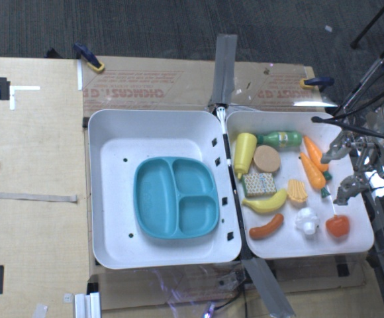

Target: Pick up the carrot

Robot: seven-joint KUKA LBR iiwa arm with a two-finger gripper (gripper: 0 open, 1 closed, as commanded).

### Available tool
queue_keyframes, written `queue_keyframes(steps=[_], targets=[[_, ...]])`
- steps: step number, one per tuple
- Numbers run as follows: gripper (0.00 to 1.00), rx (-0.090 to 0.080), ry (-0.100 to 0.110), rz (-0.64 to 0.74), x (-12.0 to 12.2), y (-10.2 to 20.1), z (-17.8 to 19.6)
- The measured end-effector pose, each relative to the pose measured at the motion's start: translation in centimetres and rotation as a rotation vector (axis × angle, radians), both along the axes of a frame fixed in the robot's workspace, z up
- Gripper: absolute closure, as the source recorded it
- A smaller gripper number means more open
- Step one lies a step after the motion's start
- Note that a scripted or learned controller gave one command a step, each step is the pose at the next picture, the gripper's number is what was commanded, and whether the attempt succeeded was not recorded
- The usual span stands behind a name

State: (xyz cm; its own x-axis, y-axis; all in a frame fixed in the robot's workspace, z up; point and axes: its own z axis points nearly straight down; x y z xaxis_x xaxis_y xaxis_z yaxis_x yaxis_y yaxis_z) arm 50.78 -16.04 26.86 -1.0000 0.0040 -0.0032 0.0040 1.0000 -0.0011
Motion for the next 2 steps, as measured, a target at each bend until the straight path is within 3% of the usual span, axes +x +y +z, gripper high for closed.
queue_keyframes(steps=[1,2], targets=[[0.00,0.001,0.001,0.098,2.5,-5.9,-12.6],[0.00,-0.001,-0.019,-0.308,4.8,-6.2,-16.4]])
